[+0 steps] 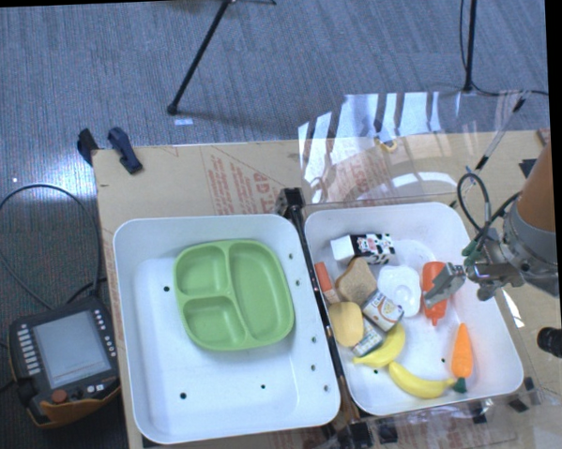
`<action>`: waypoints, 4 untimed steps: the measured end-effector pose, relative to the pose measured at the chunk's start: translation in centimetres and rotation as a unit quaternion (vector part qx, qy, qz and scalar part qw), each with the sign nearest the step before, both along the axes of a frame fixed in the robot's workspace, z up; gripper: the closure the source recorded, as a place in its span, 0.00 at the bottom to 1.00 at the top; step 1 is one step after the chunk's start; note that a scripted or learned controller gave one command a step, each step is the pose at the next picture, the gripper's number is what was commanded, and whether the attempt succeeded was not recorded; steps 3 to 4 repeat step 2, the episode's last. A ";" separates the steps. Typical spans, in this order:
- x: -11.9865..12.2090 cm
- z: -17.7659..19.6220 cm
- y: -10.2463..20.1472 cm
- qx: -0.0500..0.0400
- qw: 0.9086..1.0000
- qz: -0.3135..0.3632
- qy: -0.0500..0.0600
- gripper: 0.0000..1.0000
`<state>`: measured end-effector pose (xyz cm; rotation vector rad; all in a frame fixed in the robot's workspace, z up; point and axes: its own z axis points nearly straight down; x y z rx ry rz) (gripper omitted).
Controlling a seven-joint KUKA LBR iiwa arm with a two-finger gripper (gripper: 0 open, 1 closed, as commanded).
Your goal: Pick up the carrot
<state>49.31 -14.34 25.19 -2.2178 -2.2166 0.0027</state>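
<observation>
The carrot (461,351) lies in the right bin (498,334), near its front right corner, beside a banana (419,381). The gripper (440,290) hangs a little behind the carrot, apart from it. It is closed on an orange-red thing (434,281).

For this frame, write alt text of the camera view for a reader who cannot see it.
The claw hovers over the right bin near an orange-red item; the carrot lies nearer the camera beside two bananas. The left bin holds a green divided plate.
</observation>
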 end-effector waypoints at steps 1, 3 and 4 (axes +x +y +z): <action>-1.1 -13.2 -5.0 0.001 0.998 -0.059 0.006 0.00; -0.8 -11.9 -5.1 0.001 0.998 -0.062 0.002 1.00; -0.8 -11.9 -5.1 0.001 0.998 -0.062 0.002 1.00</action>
